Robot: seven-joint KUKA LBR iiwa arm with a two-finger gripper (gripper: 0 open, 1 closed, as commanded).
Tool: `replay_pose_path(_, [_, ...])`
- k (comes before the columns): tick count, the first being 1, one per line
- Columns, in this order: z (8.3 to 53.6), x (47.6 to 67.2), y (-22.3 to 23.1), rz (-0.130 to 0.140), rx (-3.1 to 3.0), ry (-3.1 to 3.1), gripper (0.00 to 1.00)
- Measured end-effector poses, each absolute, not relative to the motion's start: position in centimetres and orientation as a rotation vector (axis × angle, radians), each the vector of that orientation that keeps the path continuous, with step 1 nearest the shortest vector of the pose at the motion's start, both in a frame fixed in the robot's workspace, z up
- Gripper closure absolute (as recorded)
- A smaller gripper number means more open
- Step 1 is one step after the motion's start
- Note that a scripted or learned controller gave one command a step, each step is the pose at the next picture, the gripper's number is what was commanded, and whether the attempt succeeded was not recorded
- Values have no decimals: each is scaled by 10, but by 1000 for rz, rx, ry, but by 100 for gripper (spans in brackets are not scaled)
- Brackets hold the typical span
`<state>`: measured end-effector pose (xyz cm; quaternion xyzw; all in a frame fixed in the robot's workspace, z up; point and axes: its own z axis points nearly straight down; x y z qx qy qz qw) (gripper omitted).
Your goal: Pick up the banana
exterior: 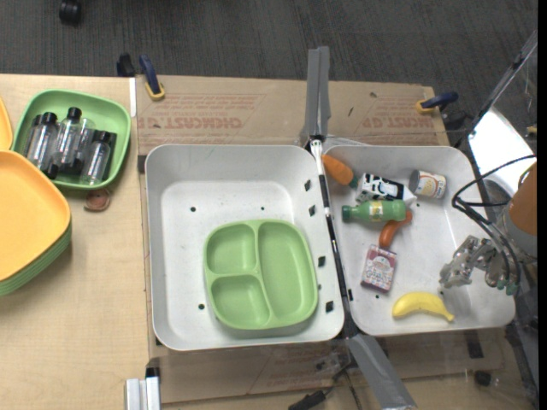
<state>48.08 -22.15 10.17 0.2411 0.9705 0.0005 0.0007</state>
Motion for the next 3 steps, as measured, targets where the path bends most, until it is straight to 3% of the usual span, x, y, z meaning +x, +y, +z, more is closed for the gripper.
replay_pose_path(2, [104, 526, -222, 0, 1357, 2830, 100])
replay_pose_path(3, [103, 489, -223, -1, 1760, 2604, 100])
